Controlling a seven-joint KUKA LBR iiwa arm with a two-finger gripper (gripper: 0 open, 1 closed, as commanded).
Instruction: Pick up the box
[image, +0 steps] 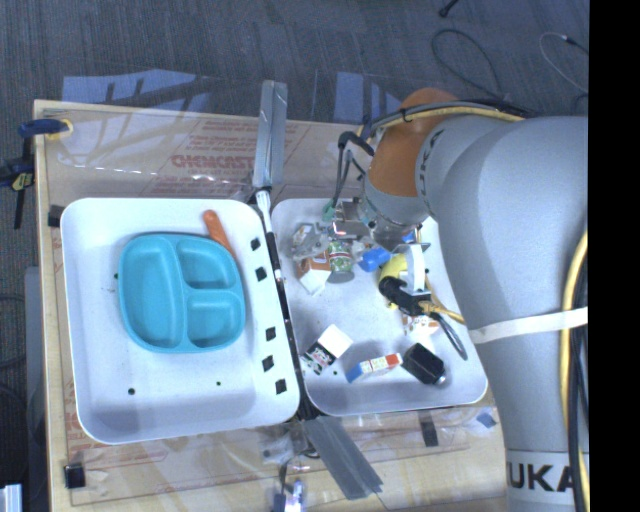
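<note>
Gripper (345, 225) state unclear, over right bin (460, 390) far edge | box (328, 349) near divider, open floor around

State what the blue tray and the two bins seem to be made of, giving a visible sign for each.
Blue tray: probably moulded plastic, matt, one even colour with rounded compartments. Bins: likely plastic too, smooth white with a slight sheen and rounded rims.

Arm (520, 300) base: white letters "UKA", cut off. Bench sheet (200, 150): red mirrored print, unreadable.
</note>
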